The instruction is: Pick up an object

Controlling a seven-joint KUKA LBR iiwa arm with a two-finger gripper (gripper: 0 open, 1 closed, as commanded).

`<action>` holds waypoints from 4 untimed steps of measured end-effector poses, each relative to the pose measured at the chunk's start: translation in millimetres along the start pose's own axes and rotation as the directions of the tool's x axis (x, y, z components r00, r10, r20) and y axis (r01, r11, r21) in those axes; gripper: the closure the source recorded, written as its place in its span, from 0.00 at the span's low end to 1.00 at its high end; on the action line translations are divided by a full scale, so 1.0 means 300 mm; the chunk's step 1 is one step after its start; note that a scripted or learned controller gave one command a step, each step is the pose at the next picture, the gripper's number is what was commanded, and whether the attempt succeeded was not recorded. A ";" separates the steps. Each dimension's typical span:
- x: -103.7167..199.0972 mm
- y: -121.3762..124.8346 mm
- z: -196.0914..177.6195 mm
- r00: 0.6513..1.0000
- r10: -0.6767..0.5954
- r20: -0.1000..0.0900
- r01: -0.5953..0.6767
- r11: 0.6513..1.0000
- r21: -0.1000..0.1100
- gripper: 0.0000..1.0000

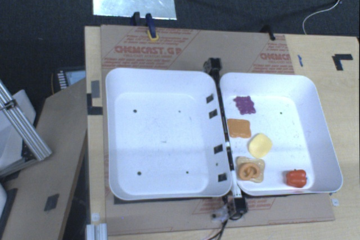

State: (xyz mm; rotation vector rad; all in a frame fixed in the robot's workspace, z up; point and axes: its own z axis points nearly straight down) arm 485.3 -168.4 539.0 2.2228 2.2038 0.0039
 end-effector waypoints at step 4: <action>0.551 0.013 0.137 1.000 -0.020 -0.008 0.020 1.000 0.010 1.00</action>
